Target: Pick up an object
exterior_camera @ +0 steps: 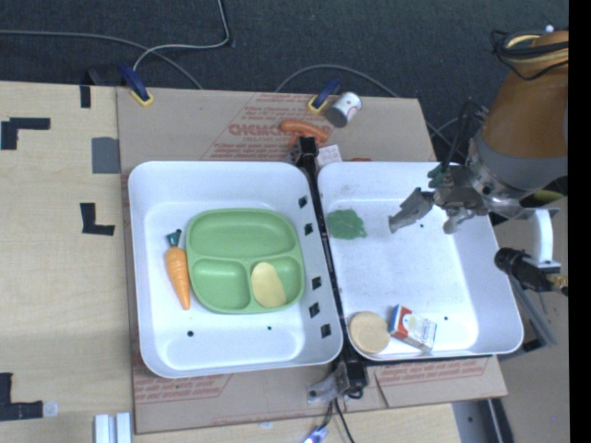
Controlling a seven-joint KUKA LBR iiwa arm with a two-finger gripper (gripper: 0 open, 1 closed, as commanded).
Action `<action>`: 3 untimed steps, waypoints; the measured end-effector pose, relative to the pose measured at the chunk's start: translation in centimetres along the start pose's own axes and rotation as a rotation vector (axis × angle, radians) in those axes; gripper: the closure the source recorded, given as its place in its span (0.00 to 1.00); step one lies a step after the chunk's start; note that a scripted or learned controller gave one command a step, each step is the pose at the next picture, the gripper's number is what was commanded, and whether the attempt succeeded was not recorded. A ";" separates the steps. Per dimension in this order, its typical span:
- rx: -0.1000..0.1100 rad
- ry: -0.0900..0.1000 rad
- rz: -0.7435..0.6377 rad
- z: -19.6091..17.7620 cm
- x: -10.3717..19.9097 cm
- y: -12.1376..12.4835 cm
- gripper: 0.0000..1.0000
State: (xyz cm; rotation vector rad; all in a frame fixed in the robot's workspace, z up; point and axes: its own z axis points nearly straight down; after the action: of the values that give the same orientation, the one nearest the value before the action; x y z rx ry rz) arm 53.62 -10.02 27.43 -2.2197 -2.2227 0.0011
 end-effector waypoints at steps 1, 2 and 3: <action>0.004 0.001 0.001 10.8 -0.5 2.8 0.00; -0.001 0.000 0.002 18.8 -5.0 -1.0 0.00; -0.007 -0.001 -0.001 18.8 -2.4 8.4 0.00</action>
State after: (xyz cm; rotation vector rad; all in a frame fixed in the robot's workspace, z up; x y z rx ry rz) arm 62.06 -12.39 8.65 -2.2223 -2.2276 -0.0059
